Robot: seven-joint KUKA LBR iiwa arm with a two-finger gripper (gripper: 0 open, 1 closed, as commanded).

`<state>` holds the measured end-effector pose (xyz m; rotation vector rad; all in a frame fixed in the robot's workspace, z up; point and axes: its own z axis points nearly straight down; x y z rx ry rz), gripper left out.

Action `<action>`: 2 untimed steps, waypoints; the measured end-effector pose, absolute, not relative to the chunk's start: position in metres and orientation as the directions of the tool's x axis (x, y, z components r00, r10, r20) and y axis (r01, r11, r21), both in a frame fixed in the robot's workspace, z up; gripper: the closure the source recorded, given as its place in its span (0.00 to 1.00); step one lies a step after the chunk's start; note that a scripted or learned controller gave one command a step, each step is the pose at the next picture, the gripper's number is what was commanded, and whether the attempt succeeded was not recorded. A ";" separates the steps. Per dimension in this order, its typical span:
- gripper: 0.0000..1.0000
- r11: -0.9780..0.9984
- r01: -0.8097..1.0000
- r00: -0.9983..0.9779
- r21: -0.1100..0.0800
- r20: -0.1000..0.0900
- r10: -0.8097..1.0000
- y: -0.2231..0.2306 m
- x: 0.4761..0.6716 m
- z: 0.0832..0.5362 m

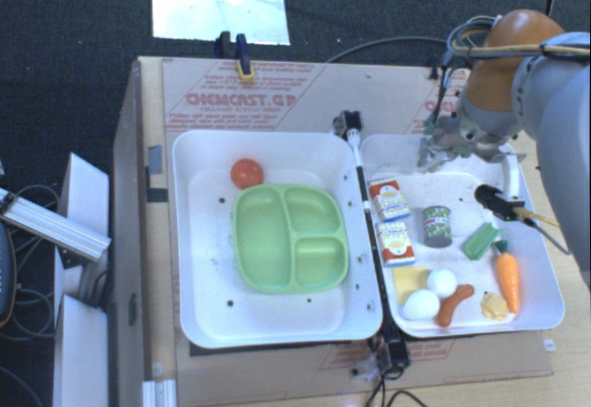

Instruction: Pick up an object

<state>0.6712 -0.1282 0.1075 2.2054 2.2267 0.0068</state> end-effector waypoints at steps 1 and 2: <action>0.00 0.010 1.000 -0.010 0.008 -0.003 1.000 -0.128 0.671 0.107; 0.00 0.005 1.000 -0.005 0.002 0.001 1.000 -0.082 0.669 0.085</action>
